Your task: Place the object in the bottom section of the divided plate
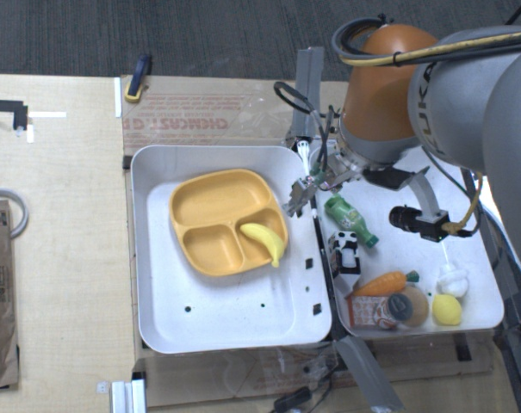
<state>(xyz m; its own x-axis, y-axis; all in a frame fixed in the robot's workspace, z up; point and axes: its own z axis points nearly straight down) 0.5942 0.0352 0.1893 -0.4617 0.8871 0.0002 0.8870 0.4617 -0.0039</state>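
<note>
A yellow divided plate (210, 198) lies in the left white bin (157, 317). A yellow banana (267, 239) rests in the plate's lower right compartment, with its lower tip reaching the rim. My gripper (301, 198) hangs just right of the plate, above the wall between the two bins. It is open, nothing sits between its fingers, and it is apart from the banana.
The right bin (484, 265) holds a green bottle (350, 222), a black-and-white toy (346, 253), a carrot (385, 284), a round tin on a packet (400, 306), a lemon (448, 310) and a white item (452, 278). The arm covers that bin's upper part.
</note>
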